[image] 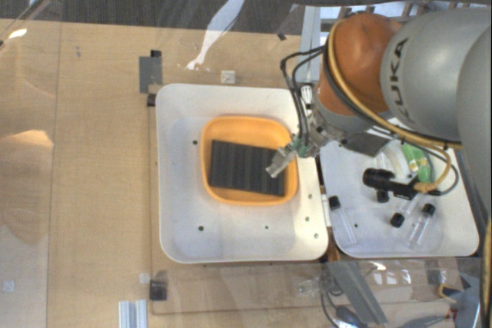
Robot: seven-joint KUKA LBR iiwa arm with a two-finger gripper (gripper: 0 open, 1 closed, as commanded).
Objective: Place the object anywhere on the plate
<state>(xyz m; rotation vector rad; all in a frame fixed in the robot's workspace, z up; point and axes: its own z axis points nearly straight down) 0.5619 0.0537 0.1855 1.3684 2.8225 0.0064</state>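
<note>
Wooden bench point(77, 165) is holding a white bin point(177, 226). Just left of the pincer point(280, 164), a black ridged block point(242, 167) is lying flat on the orange plate point(231, 125). Its long side is running left to right, toward the pincer. I cannot tell whether the pincer is spread or pressed together.

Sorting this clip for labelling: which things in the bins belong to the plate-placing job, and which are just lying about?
Part of the job:
- orange plate in the left bin
- dark ribbed slab lying on the plate
- gripper at the plate's right edge

Just lying about, in the right bin:
- green item
- clear tube
- small black piece
</note>
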